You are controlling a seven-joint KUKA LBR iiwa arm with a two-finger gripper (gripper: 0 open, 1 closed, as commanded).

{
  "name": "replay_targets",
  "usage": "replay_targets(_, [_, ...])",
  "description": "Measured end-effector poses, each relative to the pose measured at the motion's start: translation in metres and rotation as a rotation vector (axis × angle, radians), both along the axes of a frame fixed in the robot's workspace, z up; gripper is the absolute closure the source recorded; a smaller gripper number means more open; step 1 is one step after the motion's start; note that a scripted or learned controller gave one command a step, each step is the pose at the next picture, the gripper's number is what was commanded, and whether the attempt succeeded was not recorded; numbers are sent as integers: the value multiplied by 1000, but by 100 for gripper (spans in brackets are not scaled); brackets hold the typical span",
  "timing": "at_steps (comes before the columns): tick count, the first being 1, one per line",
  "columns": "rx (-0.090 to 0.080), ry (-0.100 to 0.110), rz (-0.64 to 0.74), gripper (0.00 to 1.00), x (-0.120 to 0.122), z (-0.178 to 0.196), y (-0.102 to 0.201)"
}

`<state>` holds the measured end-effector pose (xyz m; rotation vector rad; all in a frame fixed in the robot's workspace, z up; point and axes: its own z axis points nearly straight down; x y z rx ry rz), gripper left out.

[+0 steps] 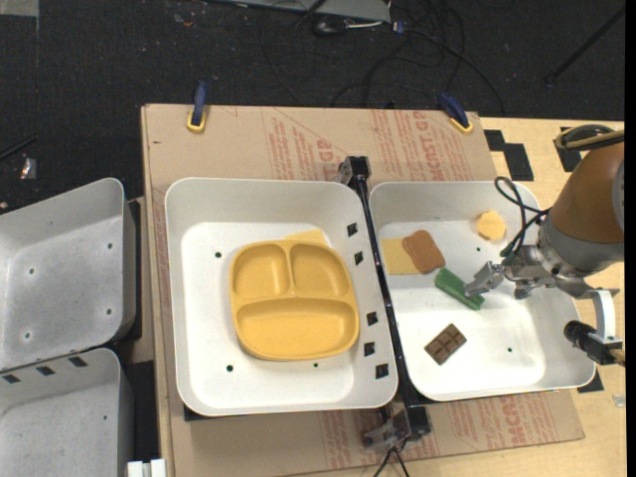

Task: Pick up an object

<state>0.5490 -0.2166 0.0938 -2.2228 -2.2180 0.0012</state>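
Where the gripper [489, 278] reaches, the green block [458, 288] lies touching it.

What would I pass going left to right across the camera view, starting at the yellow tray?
Yellow divided tray → brown oval piece → chocolate-brown grid block → green block → small yellow-orange lump → gripper at the green block's right end.
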Motion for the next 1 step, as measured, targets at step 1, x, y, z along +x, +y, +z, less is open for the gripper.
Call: replay_targets(1, [-1, -5, 1, 100, 1, 13, 0])
